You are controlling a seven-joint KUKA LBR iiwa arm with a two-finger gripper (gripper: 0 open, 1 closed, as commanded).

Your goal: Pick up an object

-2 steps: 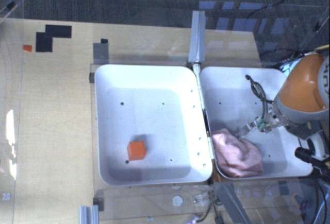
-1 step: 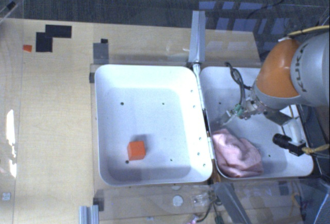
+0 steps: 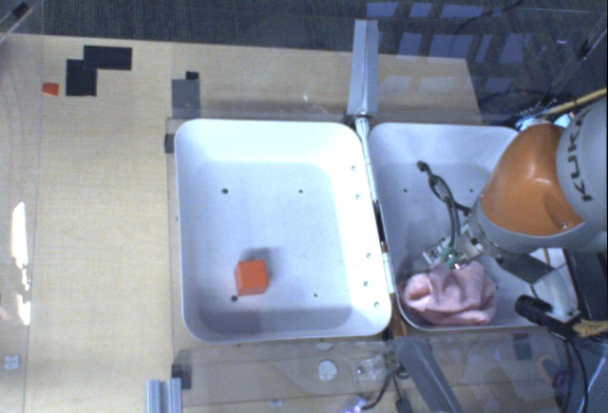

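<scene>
Near right: a pink cloth (image 3: 449,297), soft and crumpled, lies bunched in the near corner of the right bin (image 3: 408,174), against its near wall. The end effector (image 3: 454,253) hangs just above the cloth's far edge, at or very near touching it. Whether it is spread or pressed together cannot be told from this angle; the wrist hides it. No cloth is visibly lifted, so no grasp can be claimed.

Step in hand, as judged: descending onto the cloth for a pick. To do it well, come down over the thick middle of the bundle, not its far fringe, so that a fold is gathered instead of a thin edge that slips out. Keep clear of the near wall and the divider on the left; the cloth sits tight in the corner and a collision there is the main risk. Lift straight up and check that the fabric comes with it.

Near left: the left bin (image 3: 199,212) holds one orange block (image 3: 252,277), alone in its near half, well apart from the walls. It would be an easier alternative target.

Far: the arm's orange band (image 3: 527,188) is over the right bin's right side. The wooden worktop (image 3: 95,240) extends left.
</scene>
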